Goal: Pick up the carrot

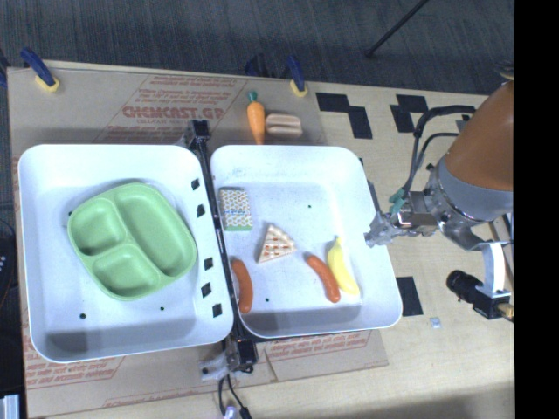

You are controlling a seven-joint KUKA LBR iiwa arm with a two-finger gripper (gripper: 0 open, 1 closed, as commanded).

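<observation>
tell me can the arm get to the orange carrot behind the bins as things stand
Probably yes. The orange carrot with a green top lies on the bench behind the right white bin, beside a tan block, with nothing over it. The tool sits past that bin's right rim.

We see a light tan bench [437, 382] set against a dark grey, carpet-like floor [175, 16] that spans the top of the camera view. A brown cardboard sheet [166, 103] with red print covers the bench's left portion. Blue clamps [39, 70] grip its far edge. Black square markers [345, 112] sit toward the far right. A thin dark rod [410, 11] crosses the floor at top right. Lighting is even.
</observation>
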